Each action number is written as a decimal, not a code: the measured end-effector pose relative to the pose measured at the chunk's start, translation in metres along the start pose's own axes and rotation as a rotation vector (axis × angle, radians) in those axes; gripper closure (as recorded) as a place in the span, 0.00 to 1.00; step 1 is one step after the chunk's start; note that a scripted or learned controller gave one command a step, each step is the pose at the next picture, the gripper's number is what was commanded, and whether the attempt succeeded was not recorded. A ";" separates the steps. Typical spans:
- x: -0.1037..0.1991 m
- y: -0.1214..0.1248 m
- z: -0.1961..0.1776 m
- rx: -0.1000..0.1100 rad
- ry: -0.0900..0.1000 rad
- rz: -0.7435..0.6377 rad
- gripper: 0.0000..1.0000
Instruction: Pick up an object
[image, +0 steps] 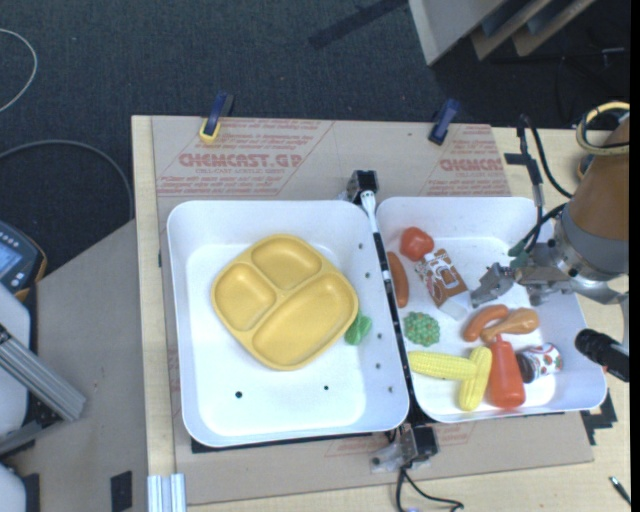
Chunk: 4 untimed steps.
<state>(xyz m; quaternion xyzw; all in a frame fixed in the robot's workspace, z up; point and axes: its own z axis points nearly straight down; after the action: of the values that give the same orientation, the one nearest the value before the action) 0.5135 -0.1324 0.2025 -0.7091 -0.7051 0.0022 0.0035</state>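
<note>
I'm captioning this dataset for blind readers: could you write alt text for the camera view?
A grey robot arm with an orange band reaches from the right, its claw over the right bin, which holds toy food: corn cobs, a hot dog, a red bottle. The left bin holds a yellow divided plate.

Two white bins before me: left bin (190, 330), right bin (455, 212). One yellow divided plate (284, 300) in left bin. One small green piece (358, 328) beside it. Right bin count: one red tomato (416, 242), one sausage (398, 279), one brown-white packet (442, 277), one green broccoli (421, 328), one hot dog (500, 321), two corn cobs (441, 365), one red bottle (504, 375), one small red-white can (541, 361).
</note>
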 end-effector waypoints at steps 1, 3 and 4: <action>-0.030 -0.036 0.124 0.000 0.001 0.000 0.00; -0.009 0.030 0.106 -0.014 -0.004 -0.005 1.00; 0.056 0.101 0.010 -0.023 -0.003 -0.015 1.00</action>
<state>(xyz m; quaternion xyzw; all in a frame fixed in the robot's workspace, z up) 0.6147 -0.0768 0.1914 -0.7038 -0.7103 -0.0048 -0.0056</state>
